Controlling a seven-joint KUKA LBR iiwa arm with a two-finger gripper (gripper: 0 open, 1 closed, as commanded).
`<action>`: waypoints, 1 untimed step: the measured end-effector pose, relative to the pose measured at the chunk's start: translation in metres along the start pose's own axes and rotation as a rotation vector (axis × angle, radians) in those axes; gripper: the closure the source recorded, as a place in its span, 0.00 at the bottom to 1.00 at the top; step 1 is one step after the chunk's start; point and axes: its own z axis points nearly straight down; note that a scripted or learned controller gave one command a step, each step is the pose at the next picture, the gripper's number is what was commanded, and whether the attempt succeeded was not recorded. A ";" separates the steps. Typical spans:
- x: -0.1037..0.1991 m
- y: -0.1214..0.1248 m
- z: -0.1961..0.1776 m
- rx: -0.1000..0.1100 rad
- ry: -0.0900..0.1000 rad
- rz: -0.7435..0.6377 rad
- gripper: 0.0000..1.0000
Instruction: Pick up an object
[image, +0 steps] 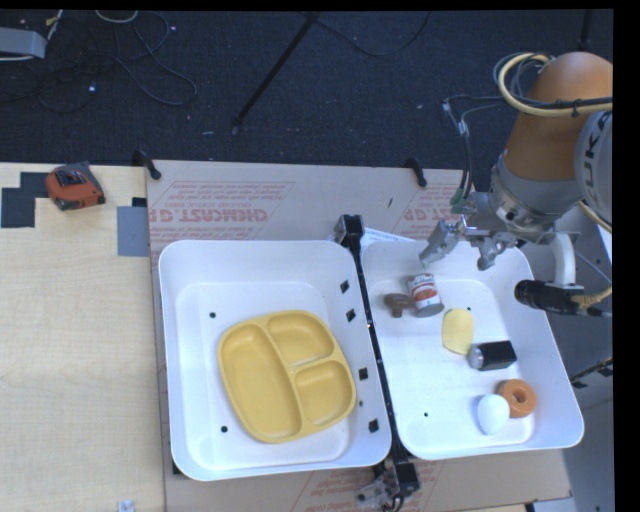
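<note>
Five candidates: a can (425, 294), a yellow piece (458, 330), a black block (492, 354), an orange ring (518, 397) and a white egg (492, 413) are all lying in the right bin (560, 420).
Left bin: the left bin (190, 300) is holding only a yellow tray (287, 375), too broad to be a likely pick.
Gripper position: the gripper (464, 243) is hanging over the far edge of the right bin, at the end of the grey arm (553, 120) with its orange band.
Finger state: the two fingers are standing apart, one toward the bin divider (362, 330), one toward the arm, with nothing between them.
Key relation: the can is lying nearer the camera than the gripper and slightly to its left, closer than any other object.
Can axis: it is lying on its side, its long axis running roughly along the bin's far-to-near direction, with a small brown piece (396, 304) touching or just beside it on the left.
Others: the yellow piece is sitting just beyond the can, the block beside it; ring and egg are resting well apart, at the near corner.
Judgement: the coming move is probably calling for a short travel toward the camera and a descent, fingers spanning the can across its width.
Risk: the brown piece may be crowding the left finger's path.
</note>
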 end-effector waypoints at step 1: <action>0.000 0.002 -0.008 -0.012 -0.001 -0.002 0.00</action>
